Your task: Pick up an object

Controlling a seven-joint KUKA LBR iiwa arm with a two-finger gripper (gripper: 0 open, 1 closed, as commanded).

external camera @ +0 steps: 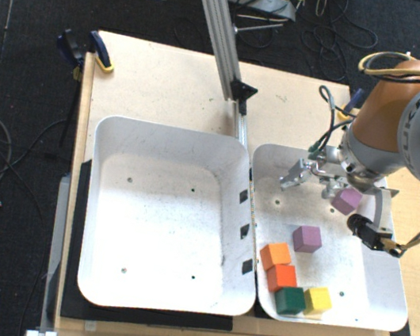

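Blocks are sitting in the right bin point(379, 302), and you're looking at small, stiff cubes that I'd judge light and not fragile, with flat faces that should take a squeeze well. The pincer point(328, 184) is hovering over the far end of that bin, and a pale purple block point(347, 200) is showing right under the wrist; whether the fingers are clamping it or merely standing beside it, you cannot tell from this angle. A darker purple cube point(308, 238) is lying apart near the middle, with free sides all round, so opposite flat faces are your best hold. Two orange cubes point(279, 266), a green cube point(290, 300) and a yellow cube point(318, 300) are crowding together, touching. The left bin point(118, 139) is resting alongside on the wooden tabletop point(168, 83), with cables trailing across the dark floor point(14, 137).
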